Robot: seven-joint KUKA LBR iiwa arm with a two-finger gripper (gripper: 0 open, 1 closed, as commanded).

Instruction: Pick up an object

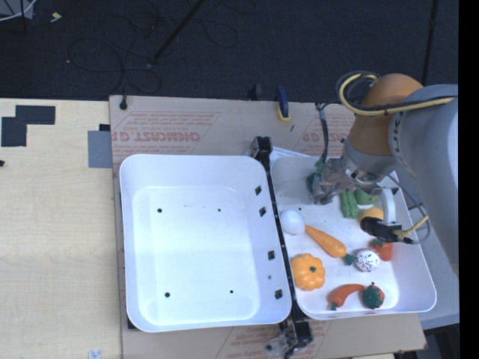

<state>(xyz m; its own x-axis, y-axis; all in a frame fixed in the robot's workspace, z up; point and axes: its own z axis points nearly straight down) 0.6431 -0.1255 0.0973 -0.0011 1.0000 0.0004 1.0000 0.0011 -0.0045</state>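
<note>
My gripper (322, 188) hangs low over the back of the right bin (423, 294), below the orange band of the arm (382, 118). Just right of it lies a green vegetable (350, 203). In front of it sit a white egg (291, 221) and an orange carrot (325, 240). An orange pumpkin (307, 271) rests near the bin's front left. I see nothing held in the gripper.
The right bin also holds a white speckled ball (367, 260), a red-orange pepper (344, 294), a green round piece (372, 296), a yellow piece (372, 215) and a small red piece (385, 250). The left bin (131, 200) sits beside it, across a black divider (271, 223).
</note>
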